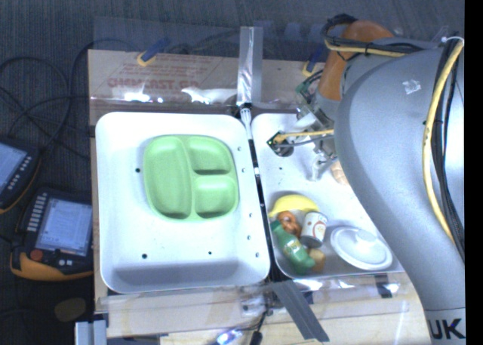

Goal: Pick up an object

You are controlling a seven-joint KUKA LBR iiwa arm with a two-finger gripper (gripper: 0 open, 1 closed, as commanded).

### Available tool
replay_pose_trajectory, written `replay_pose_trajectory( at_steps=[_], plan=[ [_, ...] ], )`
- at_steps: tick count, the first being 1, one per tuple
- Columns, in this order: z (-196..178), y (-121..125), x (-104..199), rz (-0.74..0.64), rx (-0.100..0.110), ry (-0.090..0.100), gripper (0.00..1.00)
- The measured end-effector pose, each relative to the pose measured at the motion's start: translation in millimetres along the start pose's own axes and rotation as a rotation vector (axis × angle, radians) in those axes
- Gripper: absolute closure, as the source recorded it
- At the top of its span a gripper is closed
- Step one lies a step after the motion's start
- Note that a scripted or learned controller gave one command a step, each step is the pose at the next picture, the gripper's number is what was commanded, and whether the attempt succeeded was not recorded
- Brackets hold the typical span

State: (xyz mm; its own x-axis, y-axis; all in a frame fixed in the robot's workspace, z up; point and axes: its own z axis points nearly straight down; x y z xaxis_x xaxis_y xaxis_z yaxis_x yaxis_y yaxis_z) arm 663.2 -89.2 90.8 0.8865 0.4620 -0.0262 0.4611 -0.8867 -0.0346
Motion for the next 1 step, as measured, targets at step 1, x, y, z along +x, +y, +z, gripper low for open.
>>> replay_pose_trajectory(
  at_steps=[1],
  plan=[
    [1.6,89.1,-79.7,0.120,-0.032,0.032,0.00]
  ],
)
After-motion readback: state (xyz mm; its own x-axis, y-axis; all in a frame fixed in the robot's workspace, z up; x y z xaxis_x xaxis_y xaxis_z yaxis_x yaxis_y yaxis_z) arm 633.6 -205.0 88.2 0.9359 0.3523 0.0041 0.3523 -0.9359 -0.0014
